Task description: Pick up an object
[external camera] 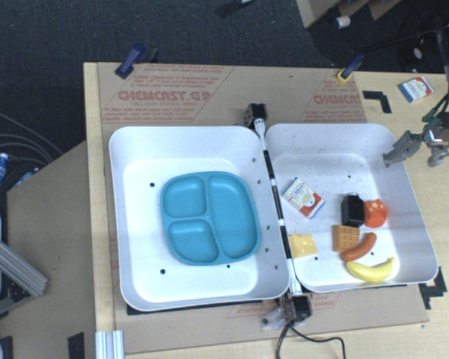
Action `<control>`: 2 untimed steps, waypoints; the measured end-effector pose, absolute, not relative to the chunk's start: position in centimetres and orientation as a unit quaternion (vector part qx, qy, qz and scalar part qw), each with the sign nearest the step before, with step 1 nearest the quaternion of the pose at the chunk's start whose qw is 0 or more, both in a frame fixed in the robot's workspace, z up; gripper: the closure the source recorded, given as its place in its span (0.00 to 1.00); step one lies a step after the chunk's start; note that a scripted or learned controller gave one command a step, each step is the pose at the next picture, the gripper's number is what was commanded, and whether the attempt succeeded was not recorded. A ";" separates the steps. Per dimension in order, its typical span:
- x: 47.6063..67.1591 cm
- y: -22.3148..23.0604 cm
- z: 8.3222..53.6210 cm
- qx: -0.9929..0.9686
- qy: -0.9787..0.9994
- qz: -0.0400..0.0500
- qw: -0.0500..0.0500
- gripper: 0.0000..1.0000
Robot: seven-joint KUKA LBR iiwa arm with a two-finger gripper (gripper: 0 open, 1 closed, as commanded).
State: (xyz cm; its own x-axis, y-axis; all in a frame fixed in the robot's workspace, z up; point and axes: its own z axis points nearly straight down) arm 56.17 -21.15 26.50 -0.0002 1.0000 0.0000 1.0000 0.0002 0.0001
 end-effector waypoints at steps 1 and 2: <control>58.5 -20.6 10.7 0.707 0.707 0.000 -0.001 0.00; 61.4 -16.8 8.5 0.707 0.708 0.001 0.000 0.00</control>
State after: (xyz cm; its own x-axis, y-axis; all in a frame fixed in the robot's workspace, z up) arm 61.40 -16.83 8.45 -0.0015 1.0000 0.0002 1.0000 0.0015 0.0012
